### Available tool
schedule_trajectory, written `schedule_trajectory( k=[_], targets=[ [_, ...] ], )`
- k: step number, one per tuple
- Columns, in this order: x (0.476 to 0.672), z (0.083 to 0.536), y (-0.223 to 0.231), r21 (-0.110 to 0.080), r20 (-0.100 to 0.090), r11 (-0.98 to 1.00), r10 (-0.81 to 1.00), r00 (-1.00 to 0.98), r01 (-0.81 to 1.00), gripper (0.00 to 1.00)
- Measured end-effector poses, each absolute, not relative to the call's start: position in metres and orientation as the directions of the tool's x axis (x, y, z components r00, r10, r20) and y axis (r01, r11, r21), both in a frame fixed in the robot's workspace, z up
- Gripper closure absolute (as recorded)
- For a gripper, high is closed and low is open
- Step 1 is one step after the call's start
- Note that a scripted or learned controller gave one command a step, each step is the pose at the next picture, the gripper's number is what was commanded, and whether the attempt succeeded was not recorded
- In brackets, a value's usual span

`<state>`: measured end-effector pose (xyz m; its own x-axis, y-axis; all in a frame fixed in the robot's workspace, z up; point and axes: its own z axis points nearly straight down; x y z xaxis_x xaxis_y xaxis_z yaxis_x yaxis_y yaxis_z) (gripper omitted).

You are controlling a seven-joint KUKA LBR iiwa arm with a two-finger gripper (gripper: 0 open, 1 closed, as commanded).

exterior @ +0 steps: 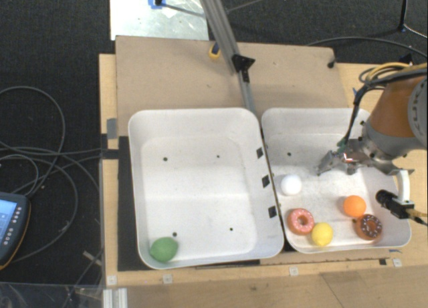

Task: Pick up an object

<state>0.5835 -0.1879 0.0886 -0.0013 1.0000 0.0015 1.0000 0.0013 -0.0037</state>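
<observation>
White ball (291, 184) sits just left of the gripper (340, 162), which looks spread and holds nothing; reaching step; next, drop over one toy and squeeze.

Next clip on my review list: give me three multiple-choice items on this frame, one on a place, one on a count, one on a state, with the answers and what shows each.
1. Where is the green ball?
A. near left corner of the left bin
B. middle of the right bin
C. on the bare bench

2. How many items lie in the right bin?
A. three
B. five
C. seven

3. How does the hand stand to the white ball?
A. clamped on it
B. apart from it, toward the bin's far right
C. carrying it over the left bin

Answers:
1 A, it lies in that bin's near left corner.
2 B, there are the white ball, pink donut, yellow ball, orange ball and brown donut.
3 B, white bin floor shows between them.
</observation>
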Motion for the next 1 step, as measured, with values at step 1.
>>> schedule_trajectory(
  k=[1],
  targets=[
    [0.5857, 0.1030, -0.1889, 0.004, -0.001, 0.002, 1.000, -0.002, 1.000, 1.00]
  ],
)
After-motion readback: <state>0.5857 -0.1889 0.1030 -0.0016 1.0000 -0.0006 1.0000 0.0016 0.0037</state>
